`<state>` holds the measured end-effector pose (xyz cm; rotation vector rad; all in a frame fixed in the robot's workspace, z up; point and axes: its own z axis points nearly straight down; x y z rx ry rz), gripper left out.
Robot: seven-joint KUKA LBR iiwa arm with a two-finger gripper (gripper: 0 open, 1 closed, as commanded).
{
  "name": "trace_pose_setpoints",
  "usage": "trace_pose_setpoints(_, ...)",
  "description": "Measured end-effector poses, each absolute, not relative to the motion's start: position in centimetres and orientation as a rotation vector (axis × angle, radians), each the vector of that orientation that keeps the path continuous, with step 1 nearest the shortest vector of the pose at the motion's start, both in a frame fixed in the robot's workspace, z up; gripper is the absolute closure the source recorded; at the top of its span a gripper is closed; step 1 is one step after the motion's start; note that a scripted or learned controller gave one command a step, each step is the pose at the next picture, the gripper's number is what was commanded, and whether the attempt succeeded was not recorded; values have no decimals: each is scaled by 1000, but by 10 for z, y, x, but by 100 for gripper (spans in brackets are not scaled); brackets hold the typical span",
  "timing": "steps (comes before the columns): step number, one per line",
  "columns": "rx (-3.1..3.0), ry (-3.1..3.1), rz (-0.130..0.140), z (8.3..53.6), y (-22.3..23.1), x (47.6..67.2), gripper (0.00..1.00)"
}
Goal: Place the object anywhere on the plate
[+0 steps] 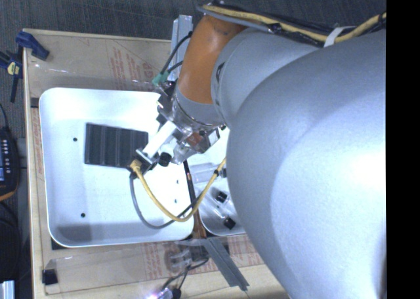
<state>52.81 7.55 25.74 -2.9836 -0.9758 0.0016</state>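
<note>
The grey arm takes up the whole area to the right of the left bin, and its orange band is seen above that bin's upper right corner. The bench is seen as a pale brown border around the left bin, printed with faint red lettering. The left bin is set with its long sides running up and down the view, and its white floor is lit brightly in the upper half. Of the right bin a narrow strip is seen just beside the left bin's lower right corner, the remainder being covered by the arm.

A dark ribbed slab is laid flat on the floor of the left bin, in its upper middle part and apart from its walls. The gripper is held over the left bin's right edge, level with the slab. The slab therefore lies to the gripper's left, near it, and nothing is seen to be held. Whether the gripper is open or closed cannot be told.

A blue clamp is fixed beyond the left bin's upper left corner. Two small dark pieces are seen in the strip of the right bin, too small to be identified.
</note>
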Motion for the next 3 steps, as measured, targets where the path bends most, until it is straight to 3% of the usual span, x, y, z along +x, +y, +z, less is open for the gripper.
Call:
trace_pose_setpoints(1, -2865, -1282, 11, 158, 142, 475, 100)
trace_pose_setpoints(2, -3097, -538, -1, 235, 117, 488, 100)
trace_pose_setpoints(3, -3060, -694, 12, 190, 84, 534, 100)
